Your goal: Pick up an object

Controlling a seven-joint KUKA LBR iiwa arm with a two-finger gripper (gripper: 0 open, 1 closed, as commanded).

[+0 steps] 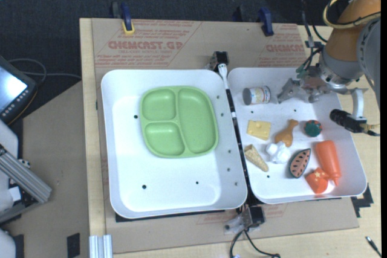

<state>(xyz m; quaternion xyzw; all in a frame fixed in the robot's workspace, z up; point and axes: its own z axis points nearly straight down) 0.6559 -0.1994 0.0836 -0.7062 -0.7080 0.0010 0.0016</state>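
Hand [296, 89] low over the far end of the right bin [357, 175]; grip state cannot be told from here. Nearest thing: small jar [257, 95] on its side, just left of the hand, long axis running left-right, possibly within reach.

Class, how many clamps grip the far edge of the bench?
2: a yellow-tipped clamp above the left bin, and a blue clamp above the right bin.
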